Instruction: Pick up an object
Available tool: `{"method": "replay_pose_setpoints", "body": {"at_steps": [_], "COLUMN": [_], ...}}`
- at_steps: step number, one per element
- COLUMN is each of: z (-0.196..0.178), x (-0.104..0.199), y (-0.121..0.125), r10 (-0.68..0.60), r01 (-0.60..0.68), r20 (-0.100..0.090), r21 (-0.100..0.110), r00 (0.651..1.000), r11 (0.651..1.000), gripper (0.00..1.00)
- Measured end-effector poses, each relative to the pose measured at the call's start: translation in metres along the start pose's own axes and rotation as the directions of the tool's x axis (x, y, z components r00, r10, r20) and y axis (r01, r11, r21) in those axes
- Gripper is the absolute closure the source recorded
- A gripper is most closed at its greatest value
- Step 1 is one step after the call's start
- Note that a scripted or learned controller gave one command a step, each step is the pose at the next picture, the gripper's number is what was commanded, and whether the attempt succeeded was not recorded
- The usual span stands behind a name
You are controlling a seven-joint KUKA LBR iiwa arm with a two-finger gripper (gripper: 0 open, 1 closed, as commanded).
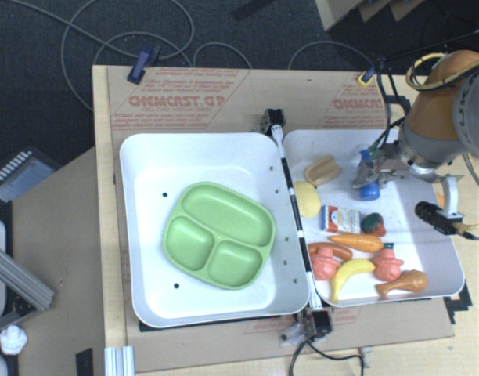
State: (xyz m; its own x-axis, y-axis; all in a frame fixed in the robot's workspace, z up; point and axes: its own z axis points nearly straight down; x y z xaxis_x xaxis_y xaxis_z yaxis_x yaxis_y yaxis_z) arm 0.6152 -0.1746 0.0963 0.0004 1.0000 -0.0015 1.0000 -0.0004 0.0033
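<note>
— Where do the jaws (370, 180) stand?
— Low in the right bin (451, 269), near its far edge, at the end of the grey arm (439, 124) with its orange band. Something blue sits right at their tip; I cannot tell whether they are spread or closed, or whether that blue bit is a toy or part of the tool.
— What lies closest?
— A tan bread slice (321, 170) just to the left, and a pale yellow piece (307, 199) nearer the divider. Below the jaws lie a small printed packet (342, 219) and a red-and-green strawberry (372, 225) beside it.
— And further out?
— An orange carrot (356, 243), a pink toy (324, 260), a yellow banana (351, 275), another pink piece (388, 264) and a brown drumstick (402, 283), all crowded toward the near edge.
— The other bin?
— The left bin (145, 171) holds a green divided plate (218, 234). Both bins rest on the cardboard-covered counter (185, 96).
</note>
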Motion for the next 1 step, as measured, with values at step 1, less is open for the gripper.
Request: {"method": "replay_pose_setpoints", "body": {"at_steps": [1], "z": [-0.0843], "x": [0.0596], "y": [0.0316], "r10": [-0.003], "r01": [0.003], "r20": [-0.002], "r21": [-0.001], "r00": [1.0], "r11": [1.0], "gripper": [1.0]}}
